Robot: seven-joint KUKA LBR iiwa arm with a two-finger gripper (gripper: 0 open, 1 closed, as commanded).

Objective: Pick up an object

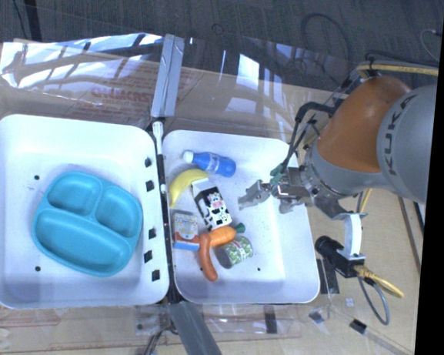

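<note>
You have the gripper (pixel 261 190) hanging over the bare right part of the right bin (pixel 294 280), its fingers spread apart with nothing between them, so it is free to choose. The pickable things crowd the bin's left side: a blue bottle (pixel 210 162) at the far end, a banana (pixel 181 185) just beside it, a carrot (pixel 209 249) nearer you. The left bin (pixel 8 193) holds a blue divided tray (pixel 87 221), likely kept apart as a drop place.
</note>
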